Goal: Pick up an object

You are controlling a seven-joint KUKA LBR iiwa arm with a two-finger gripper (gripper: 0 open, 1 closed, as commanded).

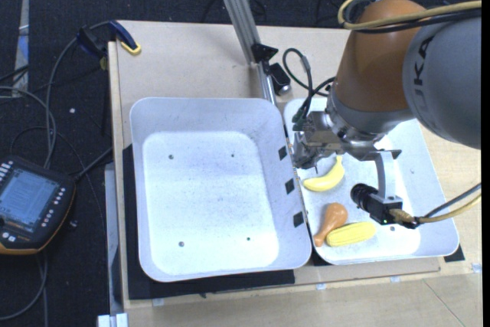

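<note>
I'm watching gripper (308,153) hovering in right bin (429,237) | grip state: cannot tell | banana (325,178) lying just beside it, toward the bin's near edge, long axis slanting.

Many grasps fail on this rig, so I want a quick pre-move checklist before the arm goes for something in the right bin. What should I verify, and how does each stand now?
1. Targets present in the right bin: ok; banana, orange drumstick-shaped toy, yellow corn-like piece.
2. Gripper over the right bin: ok, near its left edge, above the banana.
3. Jaws open: cannot tell.
4. Nothing already held: cannot tell.
5. Banana apart from the other items: ok.
6. Drumstick toy and corn piece separated: not ok, they touch.
</note>
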